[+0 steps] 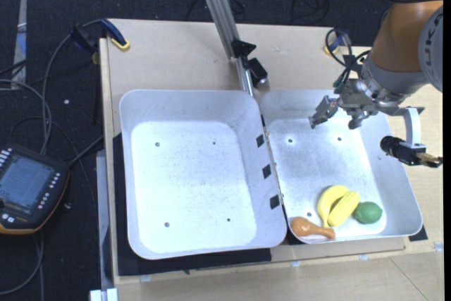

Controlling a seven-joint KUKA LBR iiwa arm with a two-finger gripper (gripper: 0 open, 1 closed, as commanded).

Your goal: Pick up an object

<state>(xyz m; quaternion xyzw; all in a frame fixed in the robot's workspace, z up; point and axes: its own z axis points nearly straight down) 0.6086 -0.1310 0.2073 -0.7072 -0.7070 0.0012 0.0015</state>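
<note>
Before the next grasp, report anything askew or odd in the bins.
Nothing looks damaged or spilled. The banana, green fruit and orange piece are all crowded into the right bin's near corner, far from the gripper.

Over the far part of the right bin (394, 180) hang the jaws, spread apart; a yellow banana (337, 204), green fruit (368, 212) and orange piece (311, 227) lie near.

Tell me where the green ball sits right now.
The green ball lies in the near right corner of the right bin, touching the yellow banana on its left, well below the tool.
</note>
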